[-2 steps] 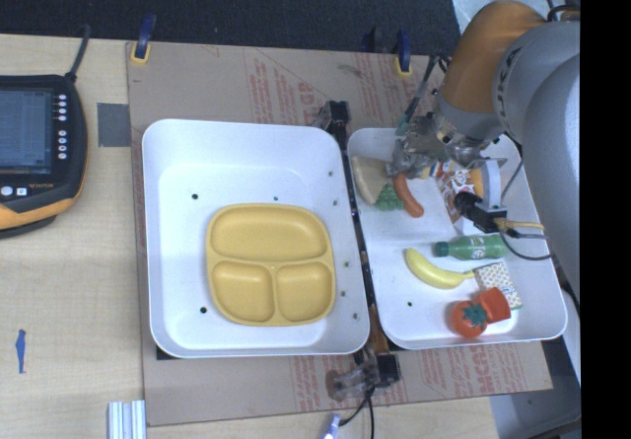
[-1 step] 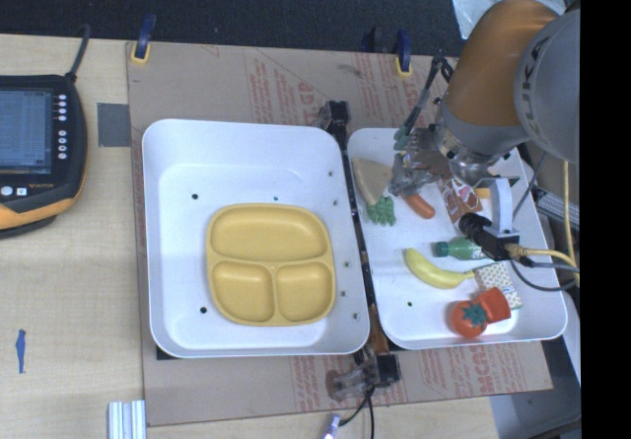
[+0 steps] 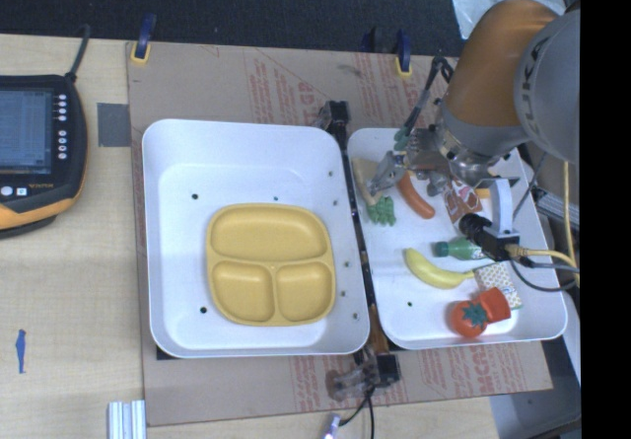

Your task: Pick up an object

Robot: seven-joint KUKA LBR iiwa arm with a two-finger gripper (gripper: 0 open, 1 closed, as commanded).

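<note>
Camera view: the gripper (image 3: 394, 171) hung over the right bin (image 3: 394, 324), its state impossible to tell. Beside it lay a hot dog (image 3: 417, 196) and broccoli (image 3: 383, 213); a banana (image 3: 434, 271) lay nearer the front.

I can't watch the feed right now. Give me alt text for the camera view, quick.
The grey and orange arm reaches from the right over the right bin, its gripper low at the bin's upper left beside a toy carrot and broccoli. A banana and tomato lie nearer. The left bin holds a yellow divided plate.
</note>
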